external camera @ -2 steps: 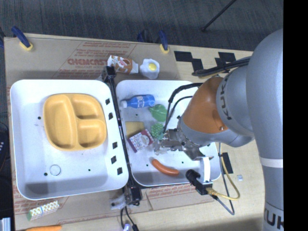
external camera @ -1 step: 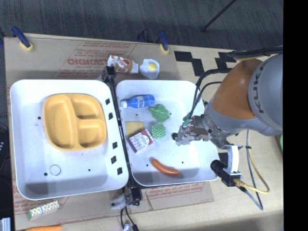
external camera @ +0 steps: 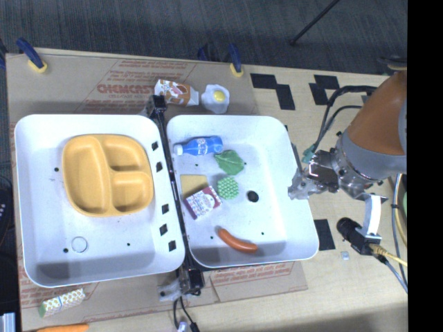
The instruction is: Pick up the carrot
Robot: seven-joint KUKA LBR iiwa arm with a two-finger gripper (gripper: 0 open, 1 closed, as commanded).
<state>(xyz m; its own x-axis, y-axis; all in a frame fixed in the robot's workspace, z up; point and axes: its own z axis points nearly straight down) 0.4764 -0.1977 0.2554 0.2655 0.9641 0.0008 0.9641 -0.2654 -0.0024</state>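
Camera view looks down on two white bins side by side on the worktop (external camera: 270,289). The left bin (external camera: 34,185) carries a yellow divided plate (external camera: 107,173). The right bin (external camera: 294,185) holds a scatter of toy food: a blue bottle (external camera: 199,146) near its far edge, a green leaf-shaped piece (external camera: 230,162), a green knobbly ball (external camera: 228,187), a yellow slice (external camera: 193,183), a red-and-white packet (external camera: 203,203) and a small dark disc (external camera: 252,197).

The carrot (external camera: 237,241) appears to be the orange elongated piece lying flat near the right bin's front wall, at a slant, apart from the packet and the ball. An orange sliver at the picture's bottom left edge, off the bins, is too cropped to name.

The gripper (external camera: 299,189) hangs at the right bin's right rim, outside or just above its edge, well apart from the carrot. Whether it is spread or closed cannot be told from here; nothing is seen in its grasp.

By my judgement the task is at its approach step, with no grasp begun. The next move calls for carrying the gripper leftward and toward the front of the bin, over the carrot's middle, turning the wrist so the grip crosses the carrot's narrow width, then descending. The front wall stands close by, so clearance on that side looks tight.
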